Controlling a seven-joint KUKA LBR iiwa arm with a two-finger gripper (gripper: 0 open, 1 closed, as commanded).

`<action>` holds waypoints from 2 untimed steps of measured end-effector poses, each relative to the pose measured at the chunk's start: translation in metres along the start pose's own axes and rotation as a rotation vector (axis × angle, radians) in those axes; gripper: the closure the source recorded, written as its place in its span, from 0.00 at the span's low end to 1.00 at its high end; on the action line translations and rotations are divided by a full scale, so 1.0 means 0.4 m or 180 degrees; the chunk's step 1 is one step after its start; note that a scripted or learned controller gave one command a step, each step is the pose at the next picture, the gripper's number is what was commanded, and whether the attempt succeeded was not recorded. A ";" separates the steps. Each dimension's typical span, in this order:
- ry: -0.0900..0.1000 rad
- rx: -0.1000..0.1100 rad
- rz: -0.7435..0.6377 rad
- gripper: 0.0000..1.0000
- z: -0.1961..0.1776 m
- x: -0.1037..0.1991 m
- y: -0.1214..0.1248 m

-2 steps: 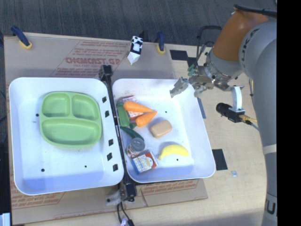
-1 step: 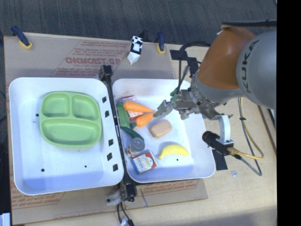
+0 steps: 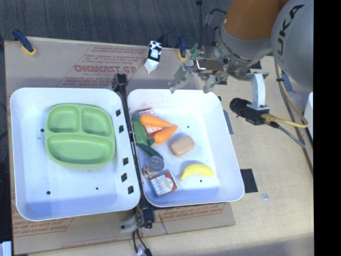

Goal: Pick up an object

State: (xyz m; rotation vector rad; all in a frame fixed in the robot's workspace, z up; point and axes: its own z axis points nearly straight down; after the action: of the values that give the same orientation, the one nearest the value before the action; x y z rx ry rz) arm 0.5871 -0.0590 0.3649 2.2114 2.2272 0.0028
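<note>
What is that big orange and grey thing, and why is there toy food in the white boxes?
That big thing is a robot arm. It reaches in from the right, and a computer program moves it. The picture is taken by one camera fixed above the bench, looking down at a slant. At the arm's tip is its pincer, hanging over the far edge of the right bin. I see nothing held in it. The left bin holds a green divided plate. The right bin holds two carrots, a tan block, a banana, a little can and a small carton. The robot's job is to pick up one of these things.
</note>
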 end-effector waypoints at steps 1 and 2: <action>-0.0005 0.0011 0.0013 0.00 -0.003 -0.242 0.136; -0.0002 0.0010 0.0007 0.00 -0.004 -0.240 0.137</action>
State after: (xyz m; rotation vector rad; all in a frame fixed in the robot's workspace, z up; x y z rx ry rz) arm 0.6426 -0.1545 0.3666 2.2151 2.2259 -0.0013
